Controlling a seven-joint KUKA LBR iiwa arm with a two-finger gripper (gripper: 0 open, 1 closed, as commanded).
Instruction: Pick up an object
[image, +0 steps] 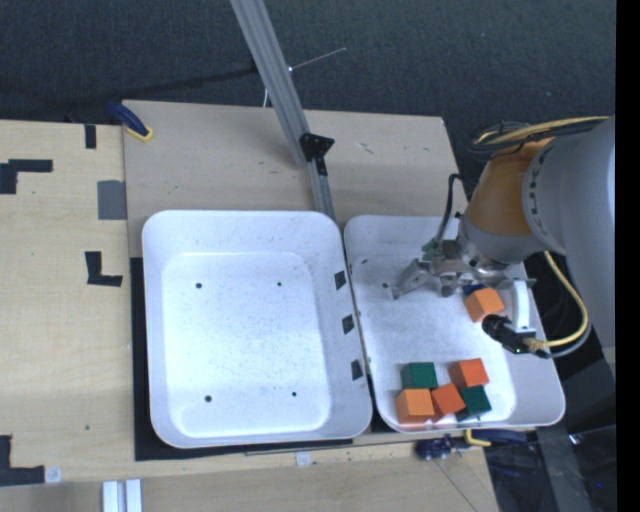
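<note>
My gripper (420, 283) hangs over the upper middle of the right bin (400, 340), below the orange-banded wrist. Its two grey fingers stand spread apart, one reaching left (398, 288), and nothing sits between them: it is open. An orange block (485, 303) lies just right of the gripper, beside the arm and apart from the fingers. At the bin's front sits a cluster of blocks: a green one (420, 375), an orange one (415, 404), another orange (447, 398), a third orange (469, 372) and a dark green one (476, 400).
The left bin (245, 330) stands beside the right one, with small black clips along their shared edge. A grey metal pole (285, 90) slants down from the top to the bins' back edge. A yellow cable (565, 335) loops by the arm at the right.
</note>
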